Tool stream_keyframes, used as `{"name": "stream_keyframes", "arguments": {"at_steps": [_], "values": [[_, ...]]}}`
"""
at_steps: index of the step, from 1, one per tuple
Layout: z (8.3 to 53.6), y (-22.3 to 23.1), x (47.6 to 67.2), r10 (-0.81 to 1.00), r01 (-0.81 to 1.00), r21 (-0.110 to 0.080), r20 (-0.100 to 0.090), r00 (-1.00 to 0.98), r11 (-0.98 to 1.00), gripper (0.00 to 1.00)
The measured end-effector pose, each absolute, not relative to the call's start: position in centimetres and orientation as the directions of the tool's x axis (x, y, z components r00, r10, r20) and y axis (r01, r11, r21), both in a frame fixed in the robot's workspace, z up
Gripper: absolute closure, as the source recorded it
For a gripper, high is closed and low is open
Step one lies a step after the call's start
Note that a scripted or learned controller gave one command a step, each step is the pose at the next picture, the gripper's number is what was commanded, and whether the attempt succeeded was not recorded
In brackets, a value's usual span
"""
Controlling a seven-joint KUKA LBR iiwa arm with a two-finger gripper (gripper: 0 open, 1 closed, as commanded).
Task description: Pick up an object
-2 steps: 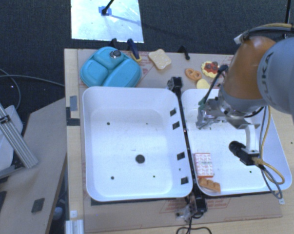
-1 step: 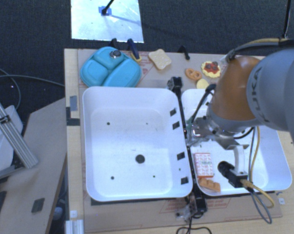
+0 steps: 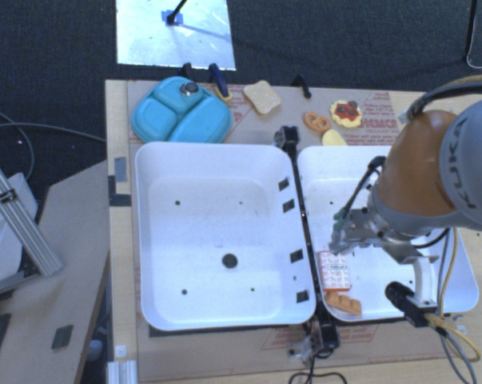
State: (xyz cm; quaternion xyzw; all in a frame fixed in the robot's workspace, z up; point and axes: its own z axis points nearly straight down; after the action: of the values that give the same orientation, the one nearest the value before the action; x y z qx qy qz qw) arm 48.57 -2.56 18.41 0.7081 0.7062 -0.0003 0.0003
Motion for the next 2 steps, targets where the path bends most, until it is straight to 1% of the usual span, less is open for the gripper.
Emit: {"name": "stream_keyframes", "arguments": {"at_steps": [1, 2], "values": [[28.4, 0.2, 51.5, 1.0, 1.0, 0.014, 0.001, -0.008, 0.008, 1.0], [23.3, 4.6, 52.2, 1.0, 1.0, -0.001, 0.001, -0.008, 0.008, 1.0]]}}
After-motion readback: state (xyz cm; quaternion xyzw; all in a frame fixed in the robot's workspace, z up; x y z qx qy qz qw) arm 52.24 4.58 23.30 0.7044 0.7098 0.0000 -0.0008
